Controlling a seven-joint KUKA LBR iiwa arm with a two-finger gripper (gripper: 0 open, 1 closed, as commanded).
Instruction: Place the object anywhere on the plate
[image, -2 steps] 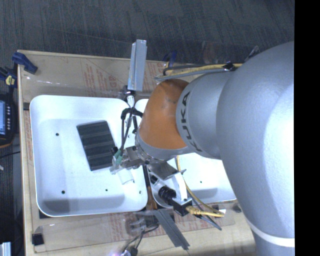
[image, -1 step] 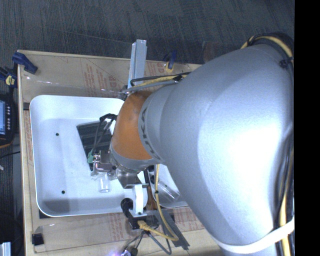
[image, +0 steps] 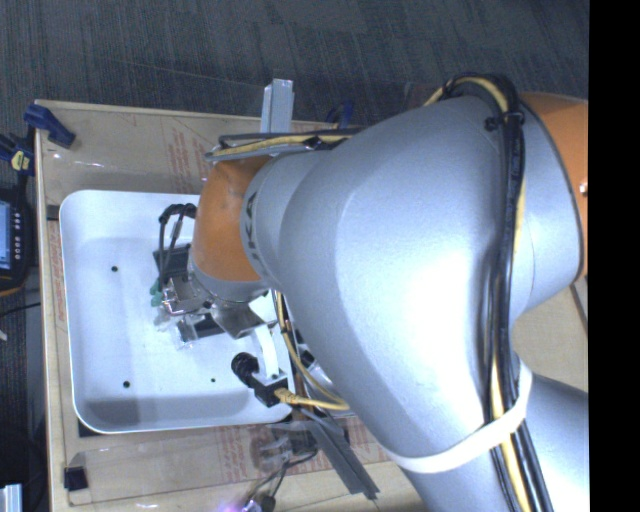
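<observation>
Arm reaches into the left white bin (image: 100, 300), claw (image: 172, 305) low over the bin floor.

Claw state: cannot tell, the wrist hardware blocks it, and nothing can be made out in its grip. The object and the plate can't be picked out; a small green bit (image: 154, 294) sits right at the claw's left side, unclear what it is. Grey arm (image: 400, 290) with orange band (image: 225, 235) is right of the claw. Faint reddish print on the bench (image: 150, 150) above the claw, unreadable. Blue clamp (image: 48, 123) far upper left.
</observation>
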